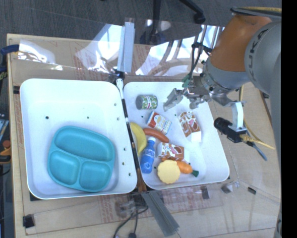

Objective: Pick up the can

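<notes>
The can [147,102] lies on its side in the right bin [213,155], near that bin's far-left corner, toward the counter's far edge; nothing grips it, so the pick is not yet made. The claw [182,98] hangs over the bin's far end, just beside the can toward the counter's right edge, fingers spread wide with nothing between them. Left to do, by my reading: close the gap, lower around the can, shut, and lift it clear of the food packets [160,122] nearby.
</notes>
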You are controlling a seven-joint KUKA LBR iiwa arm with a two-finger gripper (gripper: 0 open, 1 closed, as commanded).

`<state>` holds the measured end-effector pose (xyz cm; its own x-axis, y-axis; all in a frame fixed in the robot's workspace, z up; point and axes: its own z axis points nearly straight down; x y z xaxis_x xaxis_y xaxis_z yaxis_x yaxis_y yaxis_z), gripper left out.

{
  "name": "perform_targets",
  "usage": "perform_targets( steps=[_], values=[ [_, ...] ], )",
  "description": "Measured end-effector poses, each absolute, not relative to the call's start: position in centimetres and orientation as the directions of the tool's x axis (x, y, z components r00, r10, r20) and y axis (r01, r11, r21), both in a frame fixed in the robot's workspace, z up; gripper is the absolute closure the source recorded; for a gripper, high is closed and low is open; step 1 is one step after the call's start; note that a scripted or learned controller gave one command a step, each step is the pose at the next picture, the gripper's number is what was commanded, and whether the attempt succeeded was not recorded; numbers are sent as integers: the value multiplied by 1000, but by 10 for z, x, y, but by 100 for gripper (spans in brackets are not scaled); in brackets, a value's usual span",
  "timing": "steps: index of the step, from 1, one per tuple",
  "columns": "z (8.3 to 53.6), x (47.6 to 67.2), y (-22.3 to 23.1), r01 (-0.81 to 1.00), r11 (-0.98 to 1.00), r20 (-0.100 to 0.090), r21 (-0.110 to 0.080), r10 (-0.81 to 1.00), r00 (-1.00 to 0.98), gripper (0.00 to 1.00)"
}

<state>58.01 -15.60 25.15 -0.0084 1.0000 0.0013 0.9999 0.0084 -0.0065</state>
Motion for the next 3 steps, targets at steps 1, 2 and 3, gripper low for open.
perform_targets(
  steps=[1,2,3],
  values=[
    [157,627,-199,1000,-1,0,-6,1000,1,0],
    [92,622,-151,995,95,-2,2,995,-95,0],
    [91,573,-120,980,199,1,-2,980,-199,0]
  ],
)
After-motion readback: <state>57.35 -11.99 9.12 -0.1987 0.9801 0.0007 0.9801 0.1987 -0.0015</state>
